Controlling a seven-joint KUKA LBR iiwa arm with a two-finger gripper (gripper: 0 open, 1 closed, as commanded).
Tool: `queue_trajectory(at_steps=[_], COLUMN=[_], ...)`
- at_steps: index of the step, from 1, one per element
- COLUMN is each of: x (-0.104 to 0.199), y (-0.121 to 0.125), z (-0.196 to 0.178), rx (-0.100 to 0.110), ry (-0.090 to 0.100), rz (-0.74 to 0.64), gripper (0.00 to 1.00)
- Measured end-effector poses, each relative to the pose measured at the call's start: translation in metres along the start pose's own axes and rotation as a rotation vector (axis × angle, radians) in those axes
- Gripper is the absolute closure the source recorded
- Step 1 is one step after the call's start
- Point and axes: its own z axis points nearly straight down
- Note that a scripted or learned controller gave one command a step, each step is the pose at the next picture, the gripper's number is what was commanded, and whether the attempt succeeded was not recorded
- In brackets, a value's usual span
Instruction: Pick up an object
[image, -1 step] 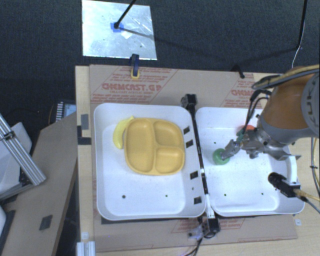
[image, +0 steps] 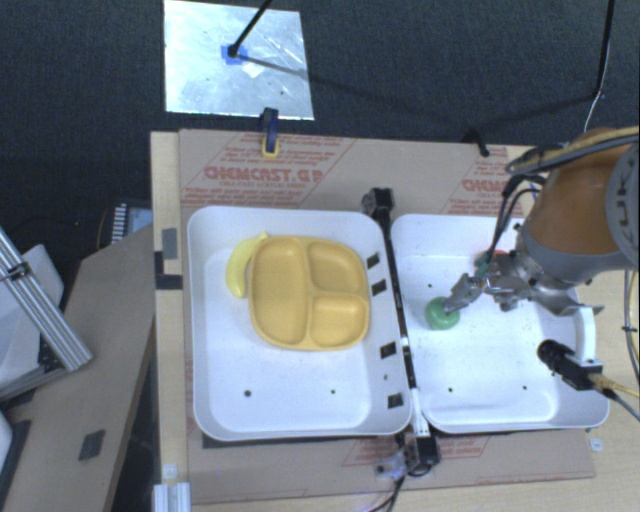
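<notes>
A small round green object (image: 440, 315) lies in the right bin (image: 500, 390), near its left-middle. My gripper (image: 462, 295) reaches in from the right and hangs just above and to the right of the green object, close to it or touching it. In the left bin (image: 270, 400) sits a yellow divided plate (image: 305, 292). A yellow banana (image: 238, 265) lies against the plate's upper left edge.
A black divider strip (image: 392, 300) runs between the two bins. The arm's grey and orange body (image: 585, 215) overhangs the right bin's upper right corner, and a black cable fitting (image: 565, 363) hangs by its right wall. Cardboard lies under both bins.
</notes>
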Motion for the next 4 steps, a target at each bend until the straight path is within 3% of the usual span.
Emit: queue_trajectory(at_steps=[2,3,4], x=[0.001,0.001,0.001], y=[0.002,0.002,0.003], z=[0.104,0.102,0.091], rx=[0.004,0.0,-0.002], ry=[0.0,0.0,0.0], rz=[0.003,0.004,0.005], gripper=[0.0,0.0,1.0])
